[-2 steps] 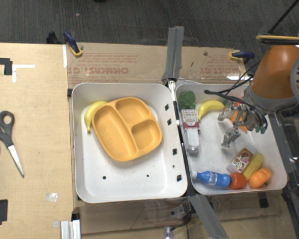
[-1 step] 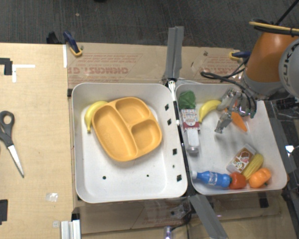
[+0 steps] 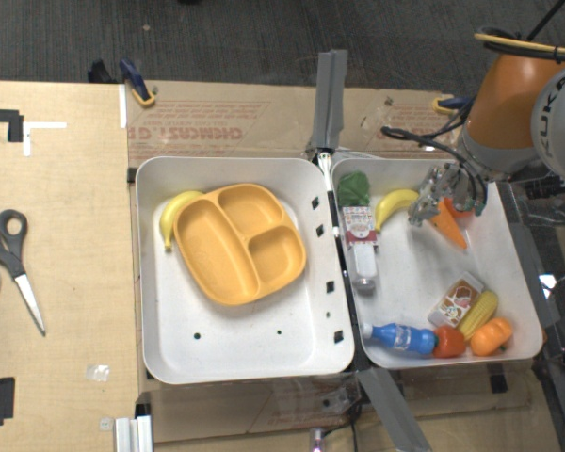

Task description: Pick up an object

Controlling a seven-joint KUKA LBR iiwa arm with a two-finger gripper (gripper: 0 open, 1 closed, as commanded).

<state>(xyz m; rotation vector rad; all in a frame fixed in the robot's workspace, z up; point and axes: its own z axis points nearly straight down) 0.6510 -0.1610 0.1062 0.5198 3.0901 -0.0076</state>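
Here the carrot [image 3: 451, 224] lies in the right bin [image 3: 508, 252], just right of a banana [image 3: 394, 205], with the gripper [image 3: 444, 196] directly over it, touching or nearly so. Whether it's clamped I cannot tell. Likely the grasp step; next comes a firm closing and a straight lift.

arm [image 3: 523, 102]: grey casing, broad orange band | black cables at wrist | pincer [image 3: 443, 196]: grey metal fingers

A yellow tray [image 3: 237, 243] hid most of a banana [image 3: 174, 213]. The arm [image 3: 523, 102] was cut off at the right edge. The scissors [image 3: 9, 262] ran off the left edge.
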